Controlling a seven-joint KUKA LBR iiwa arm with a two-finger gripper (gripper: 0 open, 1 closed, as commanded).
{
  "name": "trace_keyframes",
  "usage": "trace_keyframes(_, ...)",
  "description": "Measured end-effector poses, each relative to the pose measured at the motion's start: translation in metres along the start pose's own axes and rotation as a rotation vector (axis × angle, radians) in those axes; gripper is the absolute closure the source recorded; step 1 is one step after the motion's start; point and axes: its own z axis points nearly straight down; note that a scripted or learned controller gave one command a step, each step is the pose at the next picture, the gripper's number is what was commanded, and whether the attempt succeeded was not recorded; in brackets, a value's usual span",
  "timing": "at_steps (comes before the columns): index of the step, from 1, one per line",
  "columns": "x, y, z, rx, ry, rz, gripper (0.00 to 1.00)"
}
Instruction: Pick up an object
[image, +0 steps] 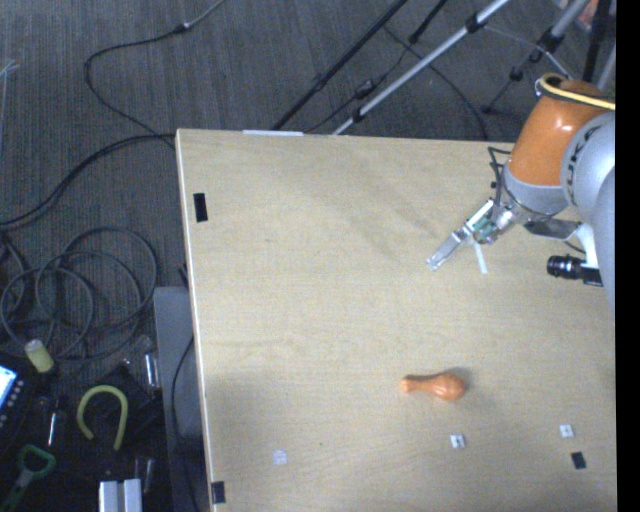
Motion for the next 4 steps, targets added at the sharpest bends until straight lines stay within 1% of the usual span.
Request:
trace_keyframes(2, 0.0, 0.0, 0.0, 0.0, 0.0, 0.0, 0.0)
trace_keyframes(3, 0.001, 0.001, 0.019, -0.001, 0.002, -0.338, 0.0)
trace_keyframes(4, 0.003, -0.005, -0.045, -0.003, 0.003, -0.189, 0.0)
